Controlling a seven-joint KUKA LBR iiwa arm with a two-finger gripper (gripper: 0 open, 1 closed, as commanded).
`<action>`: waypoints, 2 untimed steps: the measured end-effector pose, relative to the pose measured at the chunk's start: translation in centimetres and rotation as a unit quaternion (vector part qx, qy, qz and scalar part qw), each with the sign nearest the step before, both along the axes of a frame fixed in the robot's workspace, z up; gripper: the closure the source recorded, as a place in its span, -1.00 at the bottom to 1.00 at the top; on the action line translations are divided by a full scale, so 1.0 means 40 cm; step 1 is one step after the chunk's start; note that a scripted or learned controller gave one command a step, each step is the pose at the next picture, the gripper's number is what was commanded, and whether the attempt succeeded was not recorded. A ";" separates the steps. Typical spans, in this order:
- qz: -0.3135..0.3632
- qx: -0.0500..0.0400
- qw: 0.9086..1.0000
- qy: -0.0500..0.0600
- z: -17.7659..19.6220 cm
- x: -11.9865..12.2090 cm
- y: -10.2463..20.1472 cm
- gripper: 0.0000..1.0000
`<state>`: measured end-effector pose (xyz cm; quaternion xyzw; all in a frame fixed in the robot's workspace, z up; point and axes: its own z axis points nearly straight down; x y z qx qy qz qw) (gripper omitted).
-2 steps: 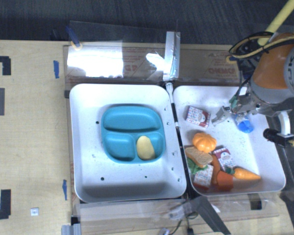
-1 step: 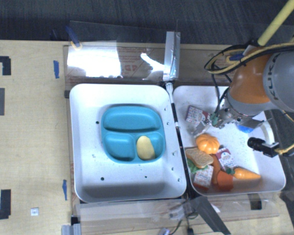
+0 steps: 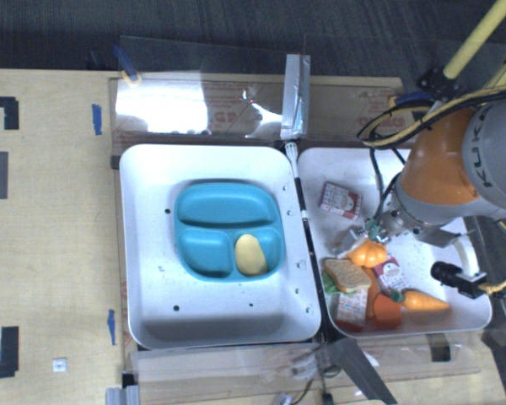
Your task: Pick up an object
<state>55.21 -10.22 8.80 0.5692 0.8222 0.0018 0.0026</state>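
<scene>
- While the arm [image 3: 455, 163] reaches in from three o'clock, we read this as the approach step of the pick: its grey and orange bulk hangs over the right bin [image 3: 476, 310], and nothing is visibly lifted.
- We see the left bin [image 3: 143, 226] at nine o'clock of that, carrying a blue divided tray [image 3: 207, 226] with a yellow, egg-shaped item [image 3: 250, 255] in the tray's compartment at five o'clock.
- We find the likely targets heaped at six o'clock in the right bin: a slice of toast [image 3: 347, 273], an orange carrot [image 3: 423, 302] at four o'clock of it, a red piece [image 3: 384, 310] between the two, and a small packet [image 3: 339, 197] apart at eleven o'clock.
- We place the gripper [image 3: 373, 230] just above a round orange fruit [image 3: 369, 254], at the upper edge of the heap; we cannot tell how its tips are set, since the wrist hides them, nor whether they touch the fruit.
- We judge that the next move calls for a straight descent onto the fruit, a firm squeeze, then a clean lift; its crowded neighbours may be nudged or dragged along.
</scene>
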 end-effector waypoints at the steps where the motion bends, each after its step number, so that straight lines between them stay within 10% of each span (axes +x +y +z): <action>1: 0.000 0.000 1.000 -0.003 0.028 0.005 0.000 1.00; 2: -0.045 0.001 0.999 0.000 0.248 0.061 0.205 1.00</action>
